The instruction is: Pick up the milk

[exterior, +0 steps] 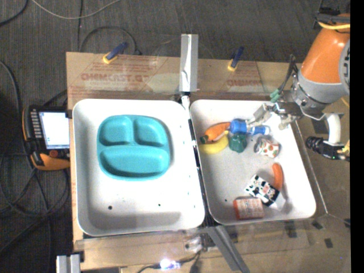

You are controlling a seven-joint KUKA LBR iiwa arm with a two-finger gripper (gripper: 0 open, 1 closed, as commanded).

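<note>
The milk [264,189], a small carton with a black-and-white cow pattern, lies on its side toward 5 o'clock in the right bin [296,152], untouched, with a sausage-like orange piece [277,176] just beside it at 1 o'clock and a brownish can [248,208] just beside it at 7 o'clock. The gripper [267,110] hangs over the same bin's 12 o'clock area, well apart from the carton, with nothing between its fingers; they appear spread, so I read it as open. Beneath and near it sit a blue bottle-like thing [245,128], a teal block [238,143], a carrot [215,131], a banana [213,147] and a small patterned cup [267,148]. The left bin [85,169] holds a teal divided plate [135,145]. By my judgement the pick is not begun: the arm has yet to travel toward 5 o'clock, descend over the carton, close and lift. The crowding neighbours could spoil a clean grasp.
</note>
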